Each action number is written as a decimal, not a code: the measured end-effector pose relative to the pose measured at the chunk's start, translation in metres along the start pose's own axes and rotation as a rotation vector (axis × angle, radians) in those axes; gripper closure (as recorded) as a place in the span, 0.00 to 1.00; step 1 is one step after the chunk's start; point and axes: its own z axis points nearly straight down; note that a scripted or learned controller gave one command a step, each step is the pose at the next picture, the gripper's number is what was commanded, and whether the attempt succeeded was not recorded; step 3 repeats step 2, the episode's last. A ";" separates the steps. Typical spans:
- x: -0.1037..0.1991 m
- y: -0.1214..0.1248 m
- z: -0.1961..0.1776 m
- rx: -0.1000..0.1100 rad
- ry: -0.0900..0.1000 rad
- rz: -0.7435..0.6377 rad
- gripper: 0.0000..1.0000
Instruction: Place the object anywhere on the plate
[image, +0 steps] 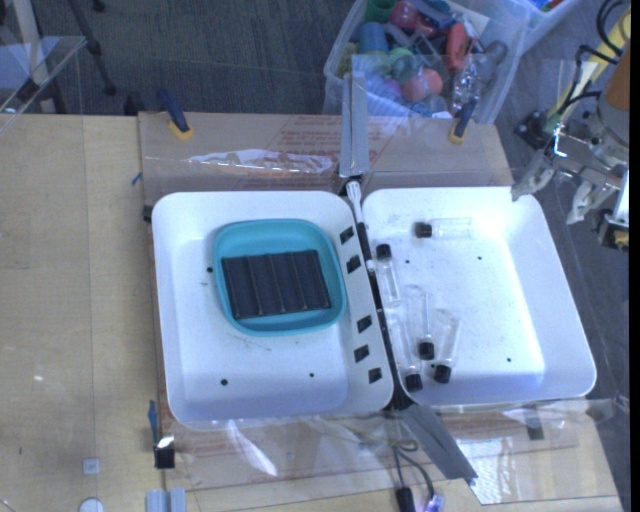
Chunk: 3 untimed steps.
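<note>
Four small clear tubes with black caps lie in the right bin (560, 300): two (432, 345) sit close together near its front left corner, one (384, 268) lies along the left wall, and one (445, 229) rests farther back. In the left bin (180, 300) sits a blue plate (276, 322) with a dark ribbed block (275, 283) on it. Farthest back on the right, the gripper (560, 185) hangs over the right bin's back corner, and I cannot tell how it is set.
</note>
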 end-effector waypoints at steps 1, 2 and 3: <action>-0.004 0.003 -0.035 0.000 0.001 0.019 0.00; -0.005 0.002 -0.065 0.000 0.001 0.083 0.00; -0.005 0.002 -0.065 0.000 0.001 0.083 0.00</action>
